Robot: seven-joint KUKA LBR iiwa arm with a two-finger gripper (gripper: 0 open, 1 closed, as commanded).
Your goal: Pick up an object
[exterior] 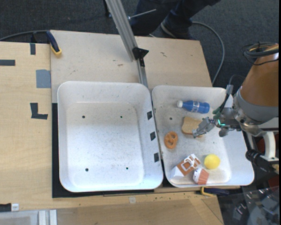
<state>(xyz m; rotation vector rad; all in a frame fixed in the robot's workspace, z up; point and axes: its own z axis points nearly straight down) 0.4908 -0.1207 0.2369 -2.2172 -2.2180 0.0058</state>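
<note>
Since nothing is up in the air, I'd say the pick isn't done, more like right at the grab attempt. The gripper (202,128) sits low in the right bin (236,170), at the middle right of the frame, with its tips at the right edge of the tan slice of bread (191,124). Whether it actually has the bread, honestly can't tell; from here the fingers blur into the slice and I can't make out if they're spread or pinched. So I wouldn't call it a grasp.

Everything else in that bin looks untouched: blue bottle (195,107) lying on its side near the top, a small pretzel (171,139) to the left of the bread, a yellow ball (212,161) lower right, and next to it an orange-and-white carton (188,165) plus a small red-and-white item (201,176) I can't identify. The left bin (65,125) takes up the middle of the frame.

Pose-wise, the arm (260,90) comes in from the right edge, orange band up high, grey wrist below it, and the hand reaches leftward and down across the bin wall at a slant rather than straight down. What's left, I reckon: close on the bread for real and lift it clear. Thin flat slice, so it could slip out easily.
</note>
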